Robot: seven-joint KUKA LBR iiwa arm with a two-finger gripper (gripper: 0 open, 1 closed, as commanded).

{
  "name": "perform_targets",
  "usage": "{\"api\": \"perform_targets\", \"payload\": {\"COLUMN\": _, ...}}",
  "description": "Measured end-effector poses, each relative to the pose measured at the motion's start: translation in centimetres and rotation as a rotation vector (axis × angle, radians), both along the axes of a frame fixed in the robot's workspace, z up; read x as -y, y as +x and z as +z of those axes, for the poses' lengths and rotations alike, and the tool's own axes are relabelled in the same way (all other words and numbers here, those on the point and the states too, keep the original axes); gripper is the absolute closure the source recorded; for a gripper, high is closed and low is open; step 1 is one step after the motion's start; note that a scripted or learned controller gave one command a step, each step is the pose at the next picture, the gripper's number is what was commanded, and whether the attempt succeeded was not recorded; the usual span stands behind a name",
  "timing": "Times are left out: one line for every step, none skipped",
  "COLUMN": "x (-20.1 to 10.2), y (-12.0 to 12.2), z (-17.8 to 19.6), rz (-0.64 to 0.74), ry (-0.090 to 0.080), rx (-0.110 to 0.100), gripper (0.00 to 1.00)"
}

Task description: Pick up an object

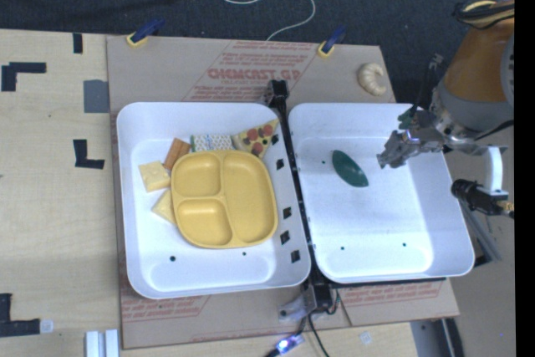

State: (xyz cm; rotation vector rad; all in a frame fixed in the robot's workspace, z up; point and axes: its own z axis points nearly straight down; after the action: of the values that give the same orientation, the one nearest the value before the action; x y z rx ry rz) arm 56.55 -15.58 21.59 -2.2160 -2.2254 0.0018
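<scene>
You see the green object (pixel 350 169) lying alone in the right bin (pixel 393 247), near its upper middle. The gripper (pixel 394 153) hangs just to the right of it, apart from it, holding nothing. Whether it is spread or pressed together I cannot tell; the view is too blurred. The pick is not yet done.

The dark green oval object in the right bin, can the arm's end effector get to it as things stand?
Probably yes. The dark green oval object lies alone on the floor of the right white bin, and the end effector hangs just to its right inside that bin, with nothing between them.
</scene>
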Motion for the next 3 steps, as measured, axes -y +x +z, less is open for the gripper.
{"api": "perform_targets", "payload": {"x": -5.2, "y": 0.7, "z": 1.4, "rz": 0.003, "ry": 0.002, "rx": 0.002, "gripper": 1.0}}
{"api": "perform_targets", "payload": {"x": -6.6, "y": 1.9, "z": -0.2, "rz": -0.002, "ry": -0.001, "rx": -0.001, "gripper": 1.0}}
{"api": "perform_targets", "payload": {"x": -7.1, "y": 1.2, "z": 0.0, "rz": -0.003, "ry": -0.001, "rx": -0.001, "gripper": 1.0}}
